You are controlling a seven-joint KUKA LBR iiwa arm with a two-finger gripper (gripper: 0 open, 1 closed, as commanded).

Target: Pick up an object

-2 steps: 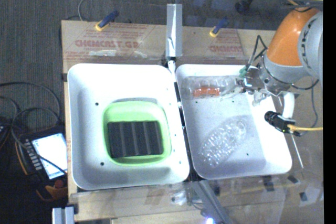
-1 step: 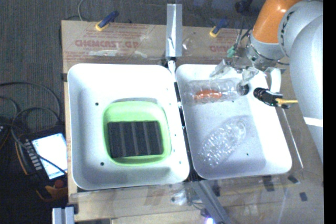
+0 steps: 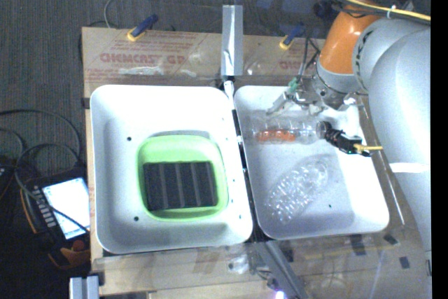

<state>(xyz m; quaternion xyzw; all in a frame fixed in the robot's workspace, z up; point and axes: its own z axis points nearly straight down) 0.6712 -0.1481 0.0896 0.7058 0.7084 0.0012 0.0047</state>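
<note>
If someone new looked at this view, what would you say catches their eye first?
Probably the bright green container with dark slots, sitting in the middle of the left bin. Next, the grey arm with its orange band reaching in from the right, its gripper at the far side of the right bin. That bin holds two clear plastic bottles, one with an orange label, one crinkled.

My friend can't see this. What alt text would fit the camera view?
A grey robot arm's hand reaches into the right white bin, near a clear plastic bottle with an orange band; a second clear bottle lies below. The left white bin holds a green tray.
</note>
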